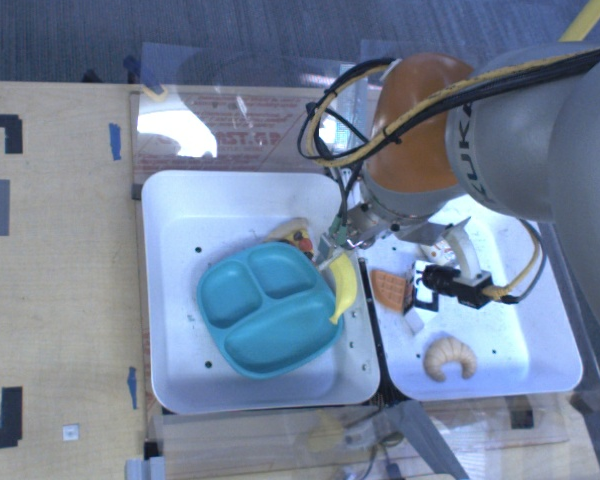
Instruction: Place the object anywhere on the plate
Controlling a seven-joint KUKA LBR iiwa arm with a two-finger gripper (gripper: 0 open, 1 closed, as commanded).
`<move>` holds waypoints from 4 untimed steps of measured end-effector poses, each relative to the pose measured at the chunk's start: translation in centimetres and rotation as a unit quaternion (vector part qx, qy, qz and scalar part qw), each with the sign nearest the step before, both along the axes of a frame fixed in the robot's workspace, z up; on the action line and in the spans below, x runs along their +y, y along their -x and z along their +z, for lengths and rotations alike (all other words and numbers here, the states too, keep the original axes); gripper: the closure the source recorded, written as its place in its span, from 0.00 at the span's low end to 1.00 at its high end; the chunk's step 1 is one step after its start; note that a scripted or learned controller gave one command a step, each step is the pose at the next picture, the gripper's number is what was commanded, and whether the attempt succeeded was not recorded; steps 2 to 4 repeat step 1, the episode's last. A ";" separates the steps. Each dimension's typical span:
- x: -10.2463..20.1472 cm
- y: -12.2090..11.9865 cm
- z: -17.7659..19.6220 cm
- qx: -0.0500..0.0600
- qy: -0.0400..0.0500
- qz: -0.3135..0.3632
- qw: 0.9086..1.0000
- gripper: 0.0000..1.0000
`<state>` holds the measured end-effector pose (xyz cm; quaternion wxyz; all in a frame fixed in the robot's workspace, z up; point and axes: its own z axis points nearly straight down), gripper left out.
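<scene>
The banana hangs just off the right rim of the blue plate, its upper end directly beneath the gripper and its yellow body curving down along the plate's edge. The banana's top meets the gripper, but whether it sits between the fingers cannot be told, as the wrist above blocks that part. The plate is a three-compartment dish lying in the left white bin, tilted so that its large compartment faces the near edge. Just beyond the plate's far rim, a slice of pizza pokes out, partly hidden by the plate and close to the gripper. To the plate's right, across the divide between bins, the right white bin holds an orange waffle-like piece close to the banana, and a croissant nearer the front. The grey arm with its orange band reaches in above the right bin. Both bins rest on the table.
</scene>
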<state>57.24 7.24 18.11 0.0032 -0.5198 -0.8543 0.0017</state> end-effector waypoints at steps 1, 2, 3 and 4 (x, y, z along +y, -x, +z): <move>-0.1 0.0 0.0 0.000 0.000 -0.001 1.000 0.00; -0.1 0.0 0.0 0.000 0.000 -0.001 1.000 0.00; -0.1 0.0 0.0 0.000 0.000 -0.001 1.000 0.00; -0.1 0.0 0.0 0.000 0.000 -0.001 1.000 0.00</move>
